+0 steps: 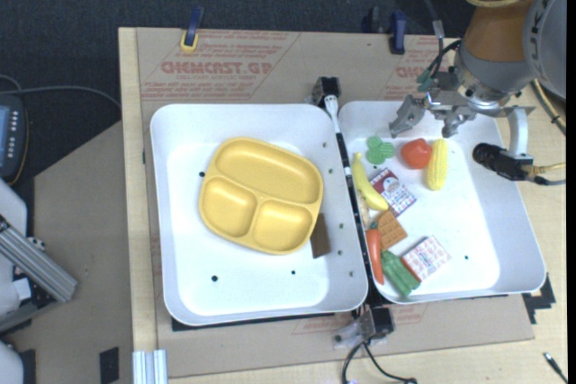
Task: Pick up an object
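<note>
In the right bin (504,229) you have a scatter of small toy foods: a red tomato (415,154), a yellow corn cob (437,165) just right of it, a green piece (379,147) to its left, and a yellow banana (365,184) along the bin's left wall. Lower down lie two printed cartons (393,190) (426,257), a brown waffle-like cracker (390,230), a carrot (373,251) and a dark green vegetable (400,273).

Your end effector (430,117) hangs at the upper edge of that bin, just above the tomato and corn, fingers spread apart with nothing between them.

The left bin (180,274) carries a yellow divided tray (260,195); a brown item at its lower right corner is mostly hidden.
</note>
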`<state>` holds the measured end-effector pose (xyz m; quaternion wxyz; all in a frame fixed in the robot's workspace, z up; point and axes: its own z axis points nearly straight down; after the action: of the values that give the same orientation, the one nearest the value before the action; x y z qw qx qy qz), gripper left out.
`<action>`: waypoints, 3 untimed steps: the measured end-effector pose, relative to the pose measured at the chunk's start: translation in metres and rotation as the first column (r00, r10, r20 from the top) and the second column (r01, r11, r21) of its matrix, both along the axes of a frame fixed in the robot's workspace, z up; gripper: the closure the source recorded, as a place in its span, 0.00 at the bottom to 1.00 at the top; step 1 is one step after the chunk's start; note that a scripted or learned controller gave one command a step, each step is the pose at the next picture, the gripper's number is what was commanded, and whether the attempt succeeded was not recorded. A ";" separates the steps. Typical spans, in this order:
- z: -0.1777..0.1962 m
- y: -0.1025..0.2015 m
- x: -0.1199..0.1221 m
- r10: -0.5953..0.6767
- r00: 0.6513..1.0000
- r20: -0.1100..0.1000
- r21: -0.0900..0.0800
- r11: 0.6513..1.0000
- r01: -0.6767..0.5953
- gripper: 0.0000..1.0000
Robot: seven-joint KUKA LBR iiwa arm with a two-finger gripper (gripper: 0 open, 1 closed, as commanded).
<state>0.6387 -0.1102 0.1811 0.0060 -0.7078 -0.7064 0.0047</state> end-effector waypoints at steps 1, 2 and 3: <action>0.009 0.000 0.003 0.002 1.000 0.015 -0.002 1.000 -0.002 0.00; -0.042 -0.008 0.008 0.001 1.000 0.011 -0.002 1.000 -0.001 0.00; -0.094 -0.008 0.008 0.002 1.000 0.011 -0.001 1.000 -0.002 0.00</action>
<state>0.6462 -0.1178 0.0868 0.0017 -0.7071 -0.7071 0.0013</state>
